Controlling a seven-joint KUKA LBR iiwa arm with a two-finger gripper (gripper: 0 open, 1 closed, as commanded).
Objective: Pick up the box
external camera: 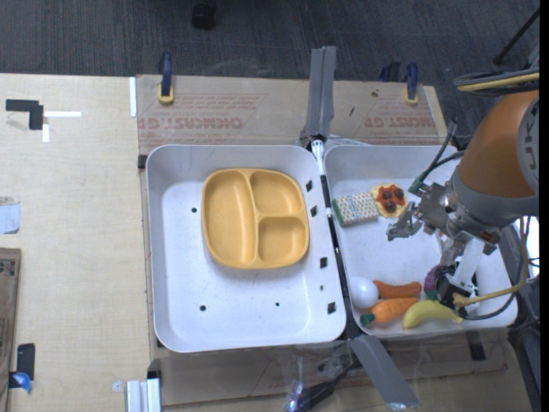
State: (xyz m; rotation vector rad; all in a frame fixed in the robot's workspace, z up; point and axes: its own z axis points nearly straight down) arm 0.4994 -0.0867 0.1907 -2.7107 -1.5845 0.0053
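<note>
Past the banana (429,314), carrot (390,311) and egg (364,292) bunched at the right bin's (493,157) near edge, the gripper (401,227) is seen hovering (open or closed can't be told tbh), and just beyond it the box (356,207) lies flat by the dividing wall, probably light, stiff cardboard, best pinched across its narrow width.

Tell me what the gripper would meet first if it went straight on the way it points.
The gripper would likely meet the right bin's bare floor, just beside the box; depth is unclear.

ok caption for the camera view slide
Gripper near the box in the right bin, yellow plate in the left bin
</note>
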